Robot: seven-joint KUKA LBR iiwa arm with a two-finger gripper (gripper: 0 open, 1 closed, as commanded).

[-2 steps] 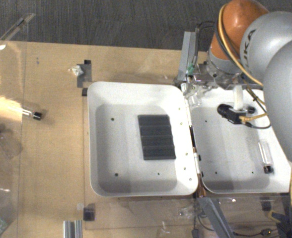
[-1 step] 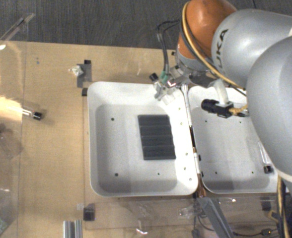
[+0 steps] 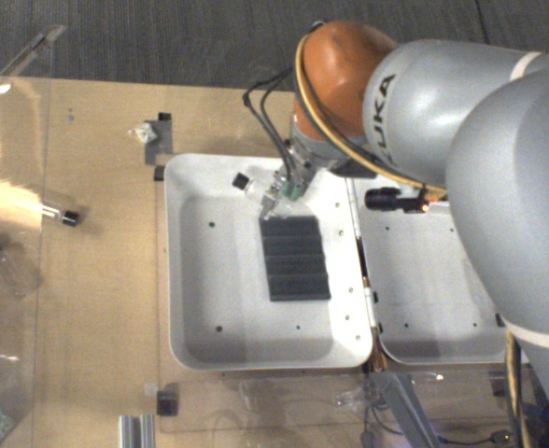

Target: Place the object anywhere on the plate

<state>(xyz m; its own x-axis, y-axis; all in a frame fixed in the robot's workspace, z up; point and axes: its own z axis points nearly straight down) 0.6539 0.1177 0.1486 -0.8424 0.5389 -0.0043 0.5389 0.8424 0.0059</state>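
I see a light wooden worktop (image 3: 88,278) with dark carpet behind it. Two shallow white bins sit side by side on it. In the left bin (image 3: 209,334) lies a dark ridged plate (image 3: 295,258), a little to the three o'clock side of the middle. The big grey arm (image 3: 471,129) with its orange band (image 3: 340,63) comes in from three o'clock. Its fingers (image 3: 282,192) hang just at the plate's twelve o'clock edge. I cannot tell if they are spread or pressed together. A small black and clear object (image 3: 244,182) lies at nine o'clock from the fingers, near the bin's far wall. The right bin (image 3: 424,343) is partly under the arm.
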